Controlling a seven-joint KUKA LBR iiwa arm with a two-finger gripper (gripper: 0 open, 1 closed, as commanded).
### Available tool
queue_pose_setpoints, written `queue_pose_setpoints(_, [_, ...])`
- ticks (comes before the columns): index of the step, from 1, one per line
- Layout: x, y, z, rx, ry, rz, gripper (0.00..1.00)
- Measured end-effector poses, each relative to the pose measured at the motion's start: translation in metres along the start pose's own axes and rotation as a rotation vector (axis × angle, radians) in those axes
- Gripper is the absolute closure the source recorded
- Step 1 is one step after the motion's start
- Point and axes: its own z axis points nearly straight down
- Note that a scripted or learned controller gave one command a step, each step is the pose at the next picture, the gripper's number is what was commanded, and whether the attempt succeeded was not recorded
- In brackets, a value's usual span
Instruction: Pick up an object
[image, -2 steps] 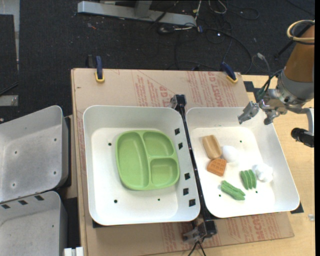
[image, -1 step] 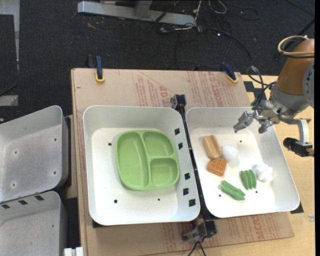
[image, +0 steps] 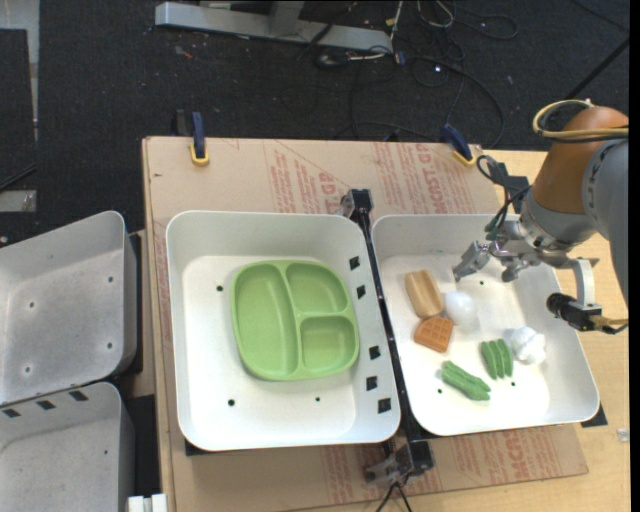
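Front of right bin: a green pea pod (image: 466, 380) lay nearest, with a second green piece (image: 497, 358) just beside it and a white lump (image: 526, 345) touching that one.
Middle of right bin: a tan bread piece (image: 424, 293), an orange waffle (image: 434, 333) and a white ball (image: 461, 307) sat close together.
Gripper (image: 497, 257): it hung over the bin's back part, fingers spread with nothing between them; the white ball lay near, below and to their left.
Left bin: a green divided tray (image: 296, 319) rested inside.
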Motion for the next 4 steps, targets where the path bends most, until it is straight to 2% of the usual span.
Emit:
queue_pose_setpoints(1, [0.0, 0.002, -0.014, -0.007, -0.003, -0.002, 1.0])
queue_pose_setpoints(3, [-0.002, -0.007, -0.113, -0.01, -0.003, 0.002, 1.0])
queue_pose_setpoints(4, [-0.002, -0.006, -0.106, -0.005, -0.002, 0.0, 1.0])
